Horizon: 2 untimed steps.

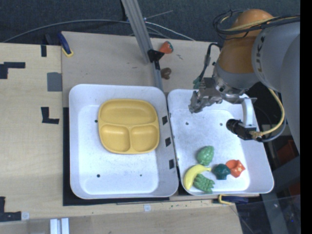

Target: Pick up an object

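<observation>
Camera view from above: we see the toys clustered in the lower part of the right bin [253, 152], toward the frame's lower right. A green round toy [205, 154] sits highest of the group. Below it a banana [191, 173] curves along the bin's lower left corner, touching a green leafy toy [204, 183]. Just right of these lie a teal toy [221, 171] and a red-orange toy [236, 167], touching each other.

Our gripper [196, 103] hangs over the upper left part of the same bin, well apart from the toys, and nothing is between its fingers; whether they are open or closed we cannot tell. The arm [241, 48] reaches in from the upper right, with its orange band above the wrist.

In the left bin [80, 145] a yellow divided plate [129, 126] lies in the upper middle. On the bench [29, 145] above the bins, near a slanting grey pole [136, 18], sit a small orange thing [166, 47] and a small brown one [166, 73].
</observation>
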Tool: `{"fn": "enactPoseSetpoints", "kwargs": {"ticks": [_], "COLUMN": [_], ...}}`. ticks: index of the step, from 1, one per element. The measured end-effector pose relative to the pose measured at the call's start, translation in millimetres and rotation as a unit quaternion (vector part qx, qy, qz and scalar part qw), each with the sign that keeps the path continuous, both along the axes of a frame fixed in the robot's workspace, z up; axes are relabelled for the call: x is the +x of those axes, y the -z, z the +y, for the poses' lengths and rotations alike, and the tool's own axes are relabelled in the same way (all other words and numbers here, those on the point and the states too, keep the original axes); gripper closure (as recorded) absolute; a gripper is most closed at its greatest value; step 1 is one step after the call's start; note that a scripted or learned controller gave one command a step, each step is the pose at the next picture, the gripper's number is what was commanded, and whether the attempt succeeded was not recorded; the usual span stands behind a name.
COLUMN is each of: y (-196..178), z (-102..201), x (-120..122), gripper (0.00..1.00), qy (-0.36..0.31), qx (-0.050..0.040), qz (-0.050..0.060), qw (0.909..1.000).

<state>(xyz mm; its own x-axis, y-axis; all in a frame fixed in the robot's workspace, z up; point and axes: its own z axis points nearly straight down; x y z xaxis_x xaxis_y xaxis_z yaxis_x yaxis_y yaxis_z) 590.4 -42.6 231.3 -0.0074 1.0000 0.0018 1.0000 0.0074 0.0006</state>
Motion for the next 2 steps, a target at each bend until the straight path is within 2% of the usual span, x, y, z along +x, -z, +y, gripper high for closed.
{"fn": "enactPoseSetpoints", "kwargs": {"ticks": [1, 2], "y": [2, 10], "z": [43, 99], "x": [12, 36], "gripper": [1.00, 1.00], "qy": [0.000, 0.000], "qx": [-0.0001, -0.0002], "qz": [0.001, 0.001], "qw": [1.0000, 1.0000]}}
